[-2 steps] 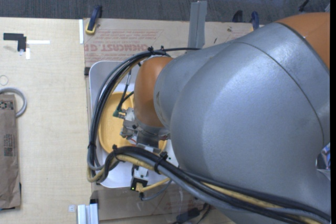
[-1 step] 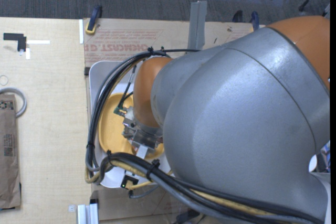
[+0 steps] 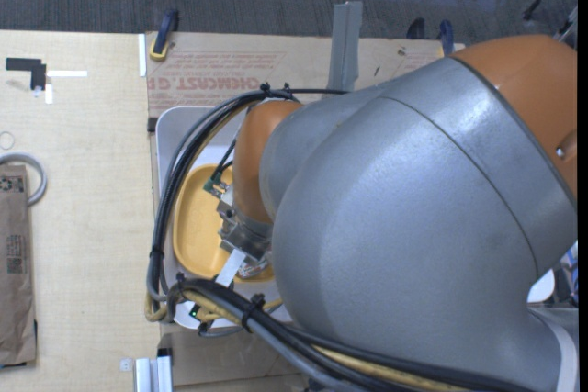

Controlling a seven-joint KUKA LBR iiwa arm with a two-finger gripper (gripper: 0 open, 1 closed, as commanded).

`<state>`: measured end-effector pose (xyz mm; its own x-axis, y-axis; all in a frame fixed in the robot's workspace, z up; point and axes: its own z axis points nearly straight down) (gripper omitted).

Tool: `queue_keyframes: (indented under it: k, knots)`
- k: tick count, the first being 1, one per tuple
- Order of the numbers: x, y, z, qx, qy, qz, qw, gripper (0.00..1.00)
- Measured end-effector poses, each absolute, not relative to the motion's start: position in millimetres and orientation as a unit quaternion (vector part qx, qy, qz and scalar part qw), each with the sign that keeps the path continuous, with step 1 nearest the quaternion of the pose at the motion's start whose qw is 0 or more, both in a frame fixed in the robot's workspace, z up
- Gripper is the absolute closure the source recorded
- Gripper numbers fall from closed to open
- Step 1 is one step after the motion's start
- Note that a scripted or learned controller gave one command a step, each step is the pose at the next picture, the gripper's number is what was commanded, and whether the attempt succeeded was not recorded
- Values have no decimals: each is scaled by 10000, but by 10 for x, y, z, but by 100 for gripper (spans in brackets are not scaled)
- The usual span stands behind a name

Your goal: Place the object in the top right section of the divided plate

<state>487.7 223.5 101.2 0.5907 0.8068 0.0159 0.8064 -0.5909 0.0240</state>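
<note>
Camera view takes in mostly the arm (image 3: 413, 225), a big smooth grey shell with a dull sheen, rounded like a dome, with an orange band at its upper right and a second orange collar nearer the wrist. It leans over the white bin (image 3: 170, 128), whose thin pale rim shows at the left edge, seated in a brown cardboard tray (image 3: 230, 69) with red printing. Thick black cables (image 3: 197, 142) loop from the wrist round the bin's left side and bundle again at the bottom. Inside the bin lies the divided plate (image 3: 197, 225), yellow, glossy plastic, with a raised rim; only its left part shows and I cannot make out its dividing ridges or which section is which. The gripper (image 3: 241, 245) hangs low over the plate's right part, a small metal-and-black assembly, and I cannot tell how it is set or whether it carries anything. The object itself I cannot pick out; the wrist covers the likely spot. My judgement is that the step in hand is the placing over the plate, and the next move calls for settling into the top right section before release.
</note>
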Motion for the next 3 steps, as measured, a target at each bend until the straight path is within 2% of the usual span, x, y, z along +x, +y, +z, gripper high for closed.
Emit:
queue_keyframes:
  k: [1, 2, 3]
  knots:
    - [4863, 2323, 1016, 9621, 2725, 81, -21, 100]
    - [4831, 2348, 1010, 9887, 1496, 102, -58, 100]
    - [4851, 2344, 1115, 9888, 1487, 119, -62, 100]
